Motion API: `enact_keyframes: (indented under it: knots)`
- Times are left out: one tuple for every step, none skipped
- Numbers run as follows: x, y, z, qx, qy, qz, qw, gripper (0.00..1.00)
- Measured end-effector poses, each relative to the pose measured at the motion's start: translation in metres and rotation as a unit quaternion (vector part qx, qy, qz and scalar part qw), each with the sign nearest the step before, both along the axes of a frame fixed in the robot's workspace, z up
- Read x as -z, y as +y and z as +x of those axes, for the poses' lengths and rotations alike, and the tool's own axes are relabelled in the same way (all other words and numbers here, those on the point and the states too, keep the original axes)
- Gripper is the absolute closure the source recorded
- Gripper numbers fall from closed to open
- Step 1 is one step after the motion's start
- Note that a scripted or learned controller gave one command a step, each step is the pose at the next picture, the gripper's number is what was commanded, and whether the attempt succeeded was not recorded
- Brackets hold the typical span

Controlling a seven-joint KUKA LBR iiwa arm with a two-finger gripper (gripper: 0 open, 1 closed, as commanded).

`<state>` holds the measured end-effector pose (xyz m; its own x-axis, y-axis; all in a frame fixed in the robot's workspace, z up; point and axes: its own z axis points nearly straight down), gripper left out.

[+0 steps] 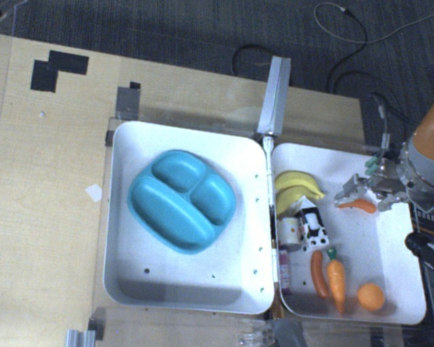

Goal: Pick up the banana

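Camera view: banana [298, 187] at right bin's [412, 311] far-left corner, against the divider — awkward for approach. Gripper [373, 194] right of it, apart; finger state impossible to tell.

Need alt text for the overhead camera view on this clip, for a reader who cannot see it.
A yellow banana lies at the upper left of the right white bin, while the arm's gripper hovers to its right, apart from it, above a small orange-red piece. Nearer the camera lie a carrot and an orange; the left white bin holds a blue divided plate.
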<state>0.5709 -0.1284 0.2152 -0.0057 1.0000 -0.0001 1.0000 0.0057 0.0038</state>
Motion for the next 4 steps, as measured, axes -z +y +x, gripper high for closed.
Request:
enact_keyframes:
  knots:
    - [0.127, 0.01, 0.075, 0.003, -0.003, -0.0007, 1.0, 0.0]
    - [0.115, 0.012, 0.077, 0.001, -0.006, -0.0004, 1.0, 1.0]
    - [0.115, 0.012, 0.077, 0.001, -0.006, -0.0004, 1.0, 0.0]
    - [0.102, 0.013, 0.079, -0.001, -0.009, -0.0006, 1.0, 1.0]
